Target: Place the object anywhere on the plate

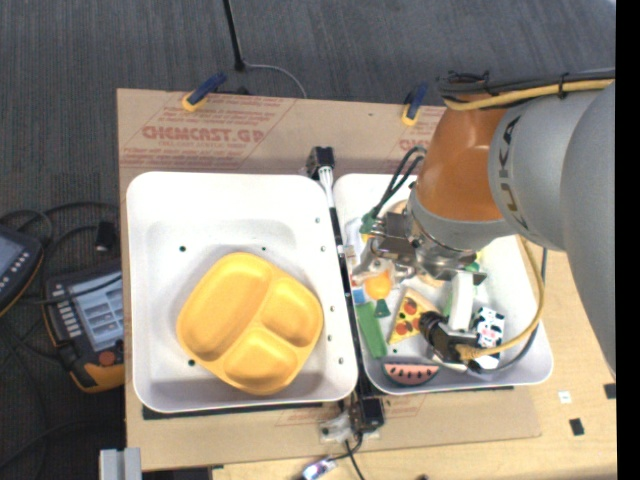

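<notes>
My arm [470, 178] hangs over the right bin's [530, 368] toys to pick one for the yellow plate [250, 318]; my wrist probably hides the jaws, so I cannot tell their state.

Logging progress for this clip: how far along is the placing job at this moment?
Done: nothing yet; the yellow three-section plastic plate in the left white bin carries no object. In hand: the grey arm with its orange band is down over the right white bin, above small toys such as the watermelon slice and pizza slice. Left: gripping one, carrying it across, and setting it on the plate.
</notes>
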